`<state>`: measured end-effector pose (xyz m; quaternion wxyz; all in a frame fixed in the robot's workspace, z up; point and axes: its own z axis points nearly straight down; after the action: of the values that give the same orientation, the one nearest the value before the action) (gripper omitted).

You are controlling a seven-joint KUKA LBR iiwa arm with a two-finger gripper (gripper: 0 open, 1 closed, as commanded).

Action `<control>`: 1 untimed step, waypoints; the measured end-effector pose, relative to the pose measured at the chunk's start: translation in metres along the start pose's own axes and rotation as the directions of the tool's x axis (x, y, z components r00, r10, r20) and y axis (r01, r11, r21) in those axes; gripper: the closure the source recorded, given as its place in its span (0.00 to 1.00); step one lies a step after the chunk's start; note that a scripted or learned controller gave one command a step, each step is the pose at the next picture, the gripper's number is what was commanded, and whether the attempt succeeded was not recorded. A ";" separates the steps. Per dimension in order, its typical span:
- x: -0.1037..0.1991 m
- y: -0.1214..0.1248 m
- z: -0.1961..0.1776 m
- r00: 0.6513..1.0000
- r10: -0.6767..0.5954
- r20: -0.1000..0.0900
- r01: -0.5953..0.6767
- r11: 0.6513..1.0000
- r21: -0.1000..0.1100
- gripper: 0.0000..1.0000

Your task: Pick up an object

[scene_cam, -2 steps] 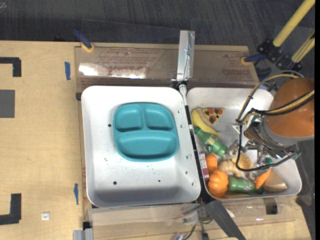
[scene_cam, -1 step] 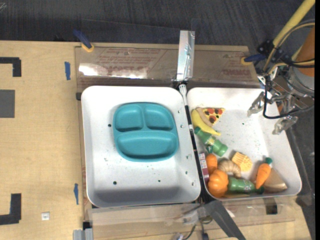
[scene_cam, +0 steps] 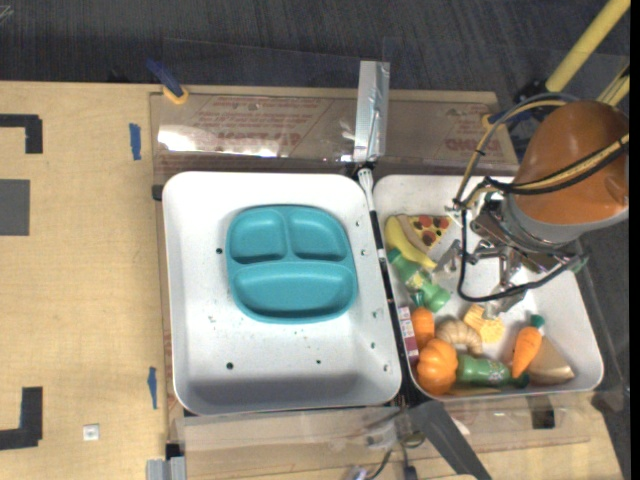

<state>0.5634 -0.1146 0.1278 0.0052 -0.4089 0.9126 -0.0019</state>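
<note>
The gripper [scene_cam: 505, 268] hangs over the right bin [scene_cam: 580, 313], near its centre; whether it is open or closed I cannot tell, since cables and wrist hardware hide it. The toys lie mostly at its seven to nine o'clock. The nearest is a yellow piece [scene_cam: 487, 326] just at six o'clock. The banana [scene_cam: 408, 239] sits at nine o'clock, its long axis running from eleven to five. A carrot [scene_cam: 526, 348] lies at five o'clock, a pumpkin [scene_cam: 437, 364] at seven. The left bin [scene_cam: 200, 358] holds a teal tray [scene_cam: 291, 262]. Red print on the plastic sheet [scene_cam: 255, 123] behind the bins is too small to read.
</note>
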 end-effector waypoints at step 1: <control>0.015 0.035 0.019 0.999 0.033 0.042 -0.035 0.998 0.048 0.00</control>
<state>0.5272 -0.1025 0.1087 0.0339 -0.3931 0.9187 -0.0156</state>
